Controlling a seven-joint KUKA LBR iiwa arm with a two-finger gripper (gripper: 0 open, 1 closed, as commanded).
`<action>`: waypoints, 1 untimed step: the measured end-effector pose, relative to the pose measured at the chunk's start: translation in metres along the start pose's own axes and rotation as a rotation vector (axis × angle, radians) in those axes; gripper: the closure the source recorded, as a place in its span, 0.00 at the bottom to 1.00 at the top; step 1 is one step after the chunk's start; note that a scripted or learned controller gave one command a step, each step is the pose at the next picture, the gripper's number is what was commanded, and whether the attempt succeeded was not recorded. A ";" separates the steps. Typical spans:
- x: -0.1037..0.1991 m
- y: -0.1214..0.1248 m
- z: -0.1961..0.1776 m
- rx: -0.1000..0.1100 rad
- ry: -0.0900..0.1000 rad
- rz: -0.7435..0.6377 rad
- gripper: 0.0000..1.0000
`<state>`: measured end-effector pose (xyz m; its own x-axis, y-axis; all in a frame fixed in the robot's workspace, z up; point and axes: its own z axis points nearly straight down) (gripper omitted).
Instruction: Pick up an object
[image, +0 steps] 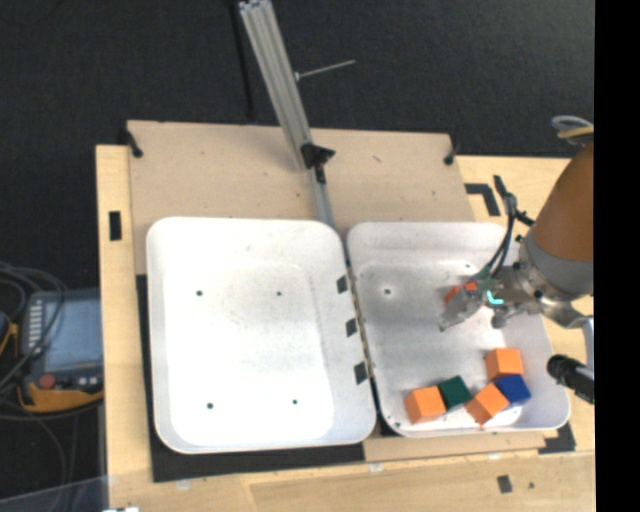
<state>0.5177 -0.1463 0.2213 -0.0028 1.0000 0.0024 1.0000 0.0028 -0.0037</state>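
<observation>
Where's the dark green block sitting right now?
The dark green block lies in the right-hand white bin, near its front edge, between the orange cube on its left and another orange cube on its right.

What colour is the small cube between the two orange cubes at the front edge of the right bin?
Dark green, seen in the camera view.
</observation>
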 end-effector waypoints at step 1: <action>0.000 0.001 -0.002 -0.005 -0.001 0.003 0.00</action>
<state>0.5186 -0.1465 0.2234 0.0000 1.0000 0.0012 1.0000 0.0000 0.0015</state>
